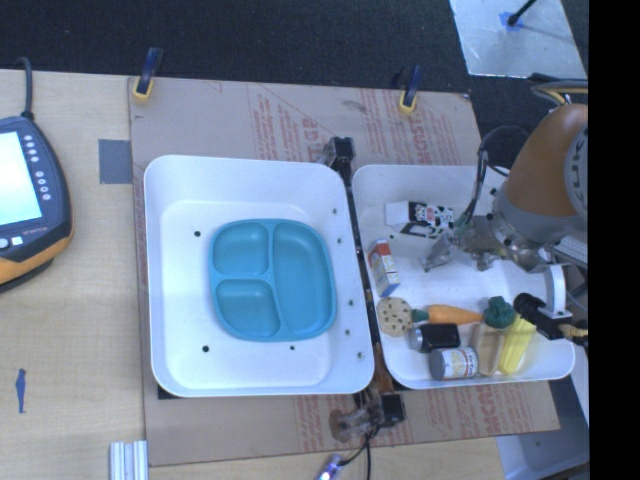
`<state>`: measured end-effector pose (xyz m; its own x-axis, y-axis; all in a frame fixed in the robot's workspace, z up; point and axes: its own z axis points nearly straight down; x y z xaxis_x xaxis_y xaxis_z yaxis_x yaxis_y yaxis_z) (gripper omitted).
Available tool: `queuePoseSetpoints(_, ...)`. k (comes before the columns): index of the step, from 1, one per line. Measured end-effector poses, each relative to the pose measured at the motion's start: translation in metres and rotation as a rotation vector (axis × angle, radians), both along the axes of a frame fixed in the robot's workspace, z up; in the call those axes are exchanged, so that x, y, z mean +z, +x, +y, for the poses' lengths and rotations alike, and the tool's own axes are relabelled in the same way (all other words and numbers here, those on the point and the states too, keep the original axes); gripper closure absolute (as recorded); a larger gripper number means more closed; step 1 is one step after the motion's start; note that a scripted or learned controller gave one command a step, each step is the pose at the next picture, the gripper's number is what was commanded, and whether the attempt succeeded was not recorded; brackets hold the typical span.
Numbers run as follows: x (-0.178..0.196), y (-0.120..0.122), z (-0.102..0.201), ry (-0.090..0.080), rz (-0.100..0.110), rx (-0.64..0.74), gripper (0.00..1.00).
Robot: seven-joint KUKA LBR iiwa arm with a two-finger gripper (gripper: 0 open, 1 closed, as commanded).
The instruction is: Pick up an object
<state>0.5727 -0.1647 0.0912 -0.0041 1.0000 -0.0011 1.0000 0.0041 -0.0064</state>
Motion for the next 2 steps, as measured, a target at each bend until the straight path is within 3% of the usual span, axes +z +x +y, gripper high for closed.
queuePoseSetpoints(1,0.001,0.076,-0.011,0.006,0.023,0.003,0.00)
queuePoseSetpoints(2,0.088,0.012,-0.009,0.002,-0.004,-0.003,0.00)
